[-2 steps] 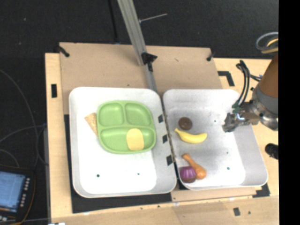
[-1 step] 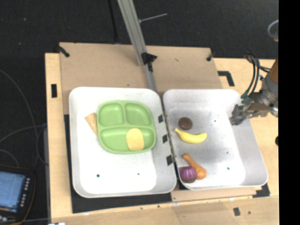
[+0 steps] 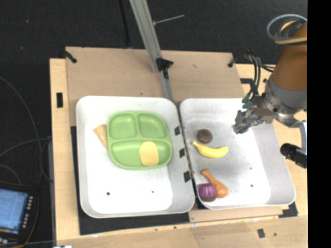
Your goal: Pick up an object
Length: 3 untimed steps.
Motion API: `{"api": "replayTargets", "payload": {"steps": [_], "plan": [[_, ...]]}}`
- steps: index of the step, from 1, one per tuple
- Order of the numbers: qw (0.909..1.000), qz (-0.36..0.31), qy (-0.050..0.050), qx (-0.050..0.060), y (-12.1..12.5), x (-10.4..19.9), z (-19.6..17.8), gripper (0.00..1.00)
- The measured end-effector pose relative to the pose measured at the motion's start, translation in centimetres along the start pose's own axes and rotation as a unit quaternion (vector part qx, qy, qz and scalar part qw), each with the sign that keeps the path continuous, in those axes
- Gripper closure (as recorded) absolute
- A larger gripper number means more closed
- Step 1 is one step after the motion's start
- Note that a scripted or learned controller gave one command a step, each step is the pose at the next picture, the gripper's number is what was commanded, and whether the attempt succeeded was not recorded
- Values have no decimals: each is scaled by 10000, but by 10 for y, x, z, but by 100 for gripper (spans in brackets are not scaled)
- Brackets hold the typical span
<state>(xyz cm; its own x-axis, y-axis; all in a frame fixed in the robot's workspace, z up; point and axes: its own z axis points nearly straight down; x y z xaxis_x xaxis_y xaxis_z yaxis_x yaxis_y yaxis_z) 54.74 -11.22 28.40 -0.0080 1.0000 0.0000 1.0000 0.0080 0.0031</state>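
The purple thing and the orange carrot lay at the front of the right bin. Next came the yellow banana, lying flat, long side across the bin, left of and a bit below the claw. The brown ball sat just behind it. I could not tell if the claw was open or closed
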Motion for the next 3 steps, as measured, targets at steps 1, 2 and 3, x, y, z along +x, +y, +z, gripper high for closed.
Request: {"api": "replayTargets", "payload": {"steps": [1,2,3], "plan": [[10000,6,1,7,2,49,3,100],[10000,3,7,21,11,109,12,100],[10000,11,0,12,24,148,20,100]]}}
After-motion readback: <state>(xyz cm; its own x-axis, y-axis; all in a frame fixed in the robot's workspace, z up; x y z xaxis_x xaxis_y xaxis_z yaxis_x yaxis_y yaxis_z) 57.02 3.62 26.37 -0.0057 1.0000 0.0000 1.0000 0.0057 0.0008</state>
